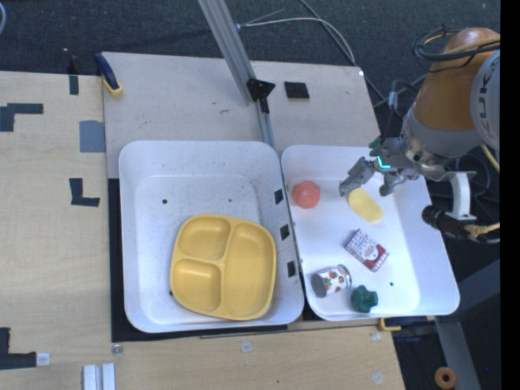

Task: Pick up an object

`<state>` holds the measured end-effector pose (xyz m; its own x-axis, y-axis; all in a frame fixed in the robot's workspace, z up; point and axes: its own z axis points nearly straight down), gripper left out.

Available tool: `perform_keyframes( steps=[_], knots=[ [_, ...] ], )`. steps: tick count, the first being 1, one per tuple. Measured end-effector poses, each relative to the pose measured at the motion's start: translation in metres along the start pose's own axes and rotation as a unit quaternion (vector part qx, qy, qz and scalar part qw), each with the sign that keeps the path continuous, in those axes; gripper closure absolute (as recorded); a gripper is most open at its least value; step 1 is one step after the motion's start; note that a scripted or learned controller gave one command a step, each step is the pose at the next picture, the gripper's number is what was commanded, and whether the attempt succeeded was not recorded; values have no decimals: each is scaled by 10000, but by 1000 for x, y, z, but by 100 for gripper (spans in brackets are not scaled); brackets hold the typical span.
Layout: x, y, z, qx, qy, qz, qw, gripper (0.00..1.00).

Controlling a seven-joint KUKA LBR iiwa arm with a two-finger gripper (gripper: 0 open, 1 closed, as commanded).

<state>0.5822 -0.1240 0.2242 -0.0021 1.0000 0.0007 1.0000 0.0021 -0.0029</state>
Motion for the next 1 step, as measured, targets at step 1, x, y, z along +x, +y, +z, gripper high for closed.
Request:
perform_keyframes(
  steps=[1],
  knots=[
    [0, 0, 0, -7, -1, 0, 10000, 0]
  ],
)
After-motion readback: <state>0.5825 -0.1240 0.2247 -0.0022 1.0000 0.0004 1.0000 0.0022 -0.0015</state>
